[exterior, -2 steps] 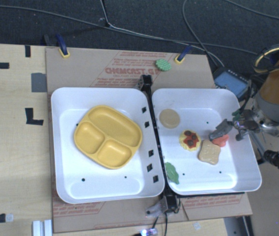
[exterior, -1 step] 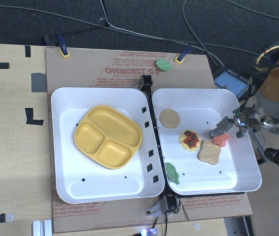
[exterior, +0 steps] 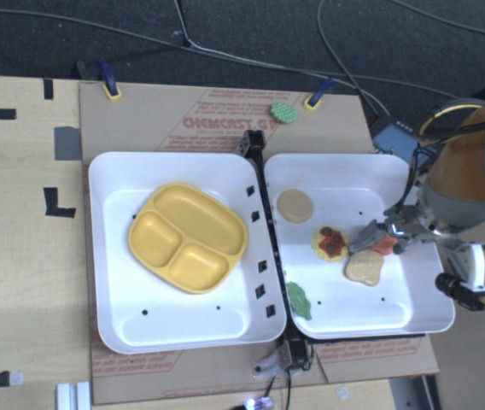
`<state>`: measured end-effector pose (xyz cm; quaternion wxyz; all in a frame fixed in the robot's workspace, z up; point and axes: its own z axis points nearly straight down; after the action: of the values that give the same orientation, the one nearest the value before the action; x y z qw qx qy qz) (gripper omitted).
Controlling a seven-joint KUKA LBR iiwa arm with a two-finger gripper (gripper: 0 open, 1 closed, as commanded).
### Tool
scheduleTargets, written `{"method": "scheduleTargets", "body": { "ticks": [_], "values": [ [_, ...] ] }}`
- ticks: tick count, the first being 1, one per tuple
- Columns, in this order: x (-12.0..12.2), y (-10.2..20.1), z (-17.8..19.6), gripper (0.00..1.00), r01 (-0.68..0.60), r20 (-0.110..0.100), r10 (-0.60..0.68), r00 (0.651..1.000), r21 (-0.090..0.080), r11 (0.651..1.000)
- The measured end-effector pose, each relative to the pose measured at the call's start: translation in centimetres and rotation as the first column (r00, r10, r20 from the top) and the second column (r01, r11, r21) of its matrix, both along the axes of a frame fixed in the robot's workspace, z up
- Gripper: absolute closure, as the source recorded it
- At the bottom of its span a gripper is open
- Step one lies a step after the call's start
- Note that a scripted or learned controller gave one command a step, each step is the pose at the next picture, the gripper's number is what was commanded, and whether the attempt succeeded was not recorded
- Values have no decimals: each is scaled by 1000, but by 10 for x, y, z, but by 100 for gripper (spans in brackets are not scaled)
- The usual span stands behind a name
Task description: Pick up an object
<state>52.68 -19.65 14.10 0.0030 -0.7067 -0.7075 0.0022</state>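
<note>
My gripper [exterior: 367, 239] reaches into the right bin [exterior: 345, 171] from the right, low over its middle-right part. A small red-orange piece [exterior: 386, 247] lies right against its underside; whether it is gripped I cannot tell. Just below the gripper sits a tan toast-like piece [exterior: 365, 269]. To its left lies a yellow item with red spots [exterior: 329, 243], close to the gripper's tip. A round tan cookie [exterior: 295, 205] rests further up and left. A green leaf-shaped piece [exterior: 298, 300] lies at the bin's lower left edge.
The left bin [exterior: 114, 186] holds a yellow divided plate [exterior: 189, 237]. A small green object [exterior: 283, 114] lies on the cardboard behind the bins. A black divider with clips [exterior: 264, 229] runs between the bins. Cables cross the dark floor at the back.
</note>
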Motion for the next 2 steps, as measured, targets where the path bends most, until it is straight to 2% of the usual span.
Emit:
{"method": "scheduleTargets", "body": {
  "ticks": [1,2],
  "values": [
    [-1,1,-52,0,0,4,0,1000,-1,1000],
    [1,1,-40,100,-1,9,1,1000,-1,1000]
  ]
}}
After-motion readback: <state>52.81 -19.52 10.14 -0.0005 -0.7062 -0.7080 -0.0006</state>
